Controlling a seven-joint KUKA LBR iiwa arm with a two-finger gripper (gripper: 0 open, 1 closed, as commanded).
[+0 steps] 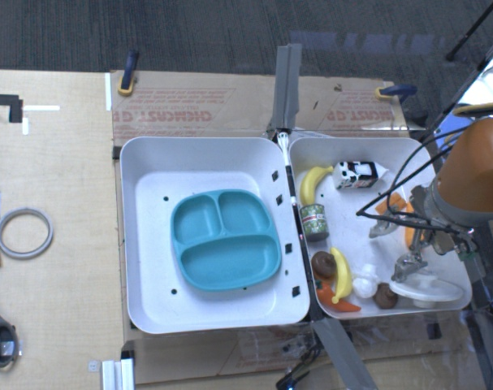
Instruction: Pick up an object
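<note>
The arm (pixel 473 169), highest over the bench, is reaching into the right bin (pixel 376 143) and is carrying the gripper (pixel 408 258) low over that bin's right half. Nothing is showing as held, and whether the gripper is apart or together I cannot tell from this slant.

Far to the gripper's left, a blue plate (pixel 226 238) is lying in the left bin (pixel 149 161), out of play. Nearer, still to the left, a can (pixel 314 220) is standing between an upper banana (pixel 311 183) and a lower banana (pixel 340 276), with a carrot (pixel 335 301) touching the lower one. Left and up from the gripper, a cow toy (pixel 356 174) is lying alone. Just beside the gripper on its lower left, a white ball (pixel 364 284) and a brown lump (pixel 385 296) are sitting close together. Right under it, a white dish (pixel 429 289) is resting.

The likeliest target is looking like the dish, which is flat and hard to pinch. A cleaner try, I judge, is shifting left and coming straight down on the ball or lump, straddling one alone.
</note>
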